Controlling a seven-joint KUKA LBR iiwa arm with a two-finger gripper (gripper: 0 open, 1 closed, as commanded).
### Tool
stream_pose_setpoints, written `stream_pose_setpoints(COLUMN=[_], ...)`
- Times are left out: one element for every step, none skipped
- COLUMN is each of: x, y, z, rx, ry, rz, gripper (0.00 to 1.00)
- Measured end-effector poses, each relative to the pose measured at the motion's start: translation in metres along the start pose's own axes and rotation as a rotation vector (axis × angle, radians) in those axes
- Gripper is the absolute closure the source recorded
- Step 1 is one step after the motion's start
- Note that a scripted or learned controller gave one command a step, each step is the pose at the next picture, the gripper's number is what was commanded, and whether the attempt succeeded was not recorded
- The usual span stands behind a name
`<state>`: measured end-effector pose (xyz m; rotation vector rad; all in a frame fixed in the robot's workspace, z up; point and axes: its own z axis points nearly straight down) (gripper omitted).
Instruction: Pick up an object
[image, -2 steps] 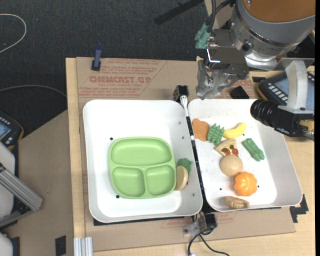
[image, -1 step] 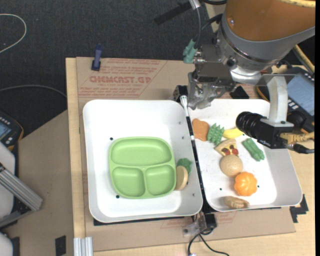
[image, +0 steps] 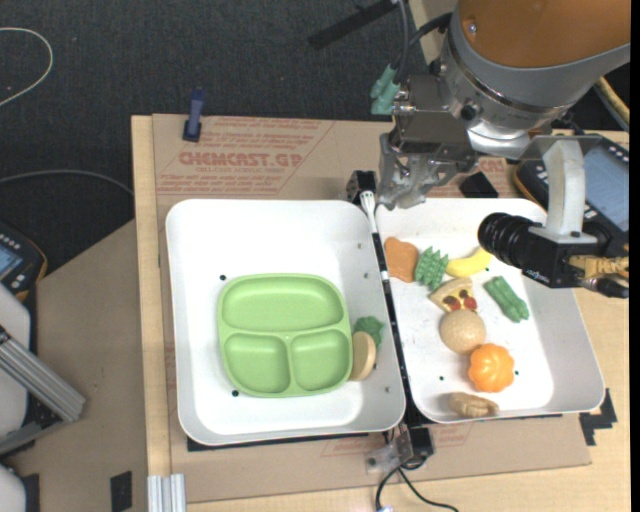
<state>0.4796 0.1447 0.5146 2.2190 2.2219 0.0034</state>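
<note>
My gripper (image: 412, 190) hangs over the far left corner of the right bin (image: 570, 385), above the divider between the bins. It looks open, with nothing between its fingers. Below it, toy foods lie in the right bin: an orange wedge (image: 400, 260), a spiky green piece (image: 432, 266), a banana (image: 468, 264), a pizza slice (image: 456, 296), a green pod (image: 506, 298), a beige ball (image: 462, 331), an orange fruit (image: 490, 367) and a tan piece (image: 471, 404).
The left bin (image: 190, 300) holds a green divided plate (image: 285, 332), with a small green piece (image: 369, 327) and a tan disc (image: 362, 354) at its right edge. A black cylinder on a white bracket (image: 520, 245) overhangs the right bin's far right rim.
</note>
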Motion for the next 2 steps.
stream_pose_setpoints(x=[0.040,0.075], y=[-0.003,0.000], z=[0.195,0.074], rx=[0.021,-0.011], ry=[-0.007,0.007], rz=[-0.001,-0.004], gripper=[1.00,1.00])
